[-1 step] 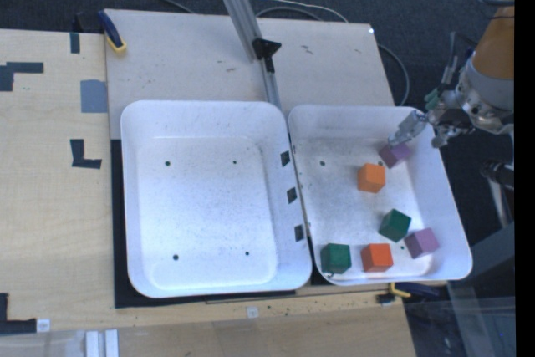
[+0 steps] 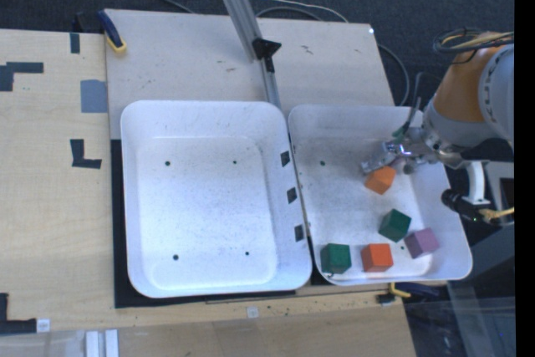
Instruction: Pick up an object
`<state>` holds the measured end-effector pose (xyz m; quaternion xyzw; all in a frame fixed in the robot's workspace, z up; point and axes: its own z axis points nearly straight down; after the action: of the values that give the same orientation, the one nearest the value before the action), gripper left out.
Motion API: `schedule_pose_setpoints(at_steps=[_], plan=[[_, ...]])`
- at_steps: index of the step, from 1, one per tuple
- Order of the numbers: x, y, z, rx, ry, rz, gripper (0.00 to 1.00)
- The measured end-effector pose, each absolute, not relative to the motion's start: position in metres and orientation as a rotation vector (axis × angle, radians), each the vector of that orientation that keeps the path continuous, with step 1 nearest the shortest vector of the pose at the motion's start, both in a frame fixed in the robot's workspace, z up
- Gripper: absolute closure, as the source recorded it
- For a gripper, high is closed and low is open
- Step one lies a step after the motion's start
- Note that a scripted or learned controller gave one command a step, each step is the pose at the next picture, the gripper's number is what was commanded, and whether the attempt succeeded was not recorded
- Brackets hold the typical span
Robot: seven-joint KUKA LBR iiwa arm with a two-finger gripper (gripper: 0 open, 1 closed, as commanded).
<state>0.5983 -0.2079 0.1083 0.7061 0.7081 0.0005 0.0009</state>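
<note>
1. Far left, the wooden bench (image 2: 50, 205) carries strips of dark tape, and a blue-and-yellow clamp (image 2: 111, 31) sits near its top corner.
2. Next, the left bin (image 2: 134, 180), white and shallow, speckled with fine dark marks.
3. A grey metal pole (image 2: 238, 0) slants down from the top and ends at the seam between the two bins.
4. Now the right bin (image 2: 305, 180), pressed up against its neighbour. That's where everything lies.
5. Along its near edge: a dark green block (image 2: 336, 257), then an orange block (image 2: 376, 257) just beside it.
6. A second green block (image 2: 394, 224) is a little further up, with a purple block (image 2: 422, 242) close at its right.
7. Here's my target: a tilted orange block (image 2: 380, 179), in the middle of the bin, apart from the rest.
8. My gripper (image 2: 386, 160) is right over it, touching or nearly touching its top edge. Whether the jaws are apart or together, I can't tell, and I see no block between them.
9. My arm (image 2: 472, 100) comes in from the right, orange band showing above the wrist.
</note>
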Motion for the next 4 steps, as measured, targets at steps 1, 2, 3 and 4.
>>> schedule_pose_setpoints(at_steps=[1,2,3,4], plan=[[0.58,-0.176,0.092,2.22,2.224,-0.002,0.0],[0.62,-0.183,0.091,2.227,2.231,-0.005,0.0],[0.61,-0.151,0.164,2.214,2.224,0.006,0.0],[0.579,-0.181,0.087,2.228,2.224,-0.01,0.0]])
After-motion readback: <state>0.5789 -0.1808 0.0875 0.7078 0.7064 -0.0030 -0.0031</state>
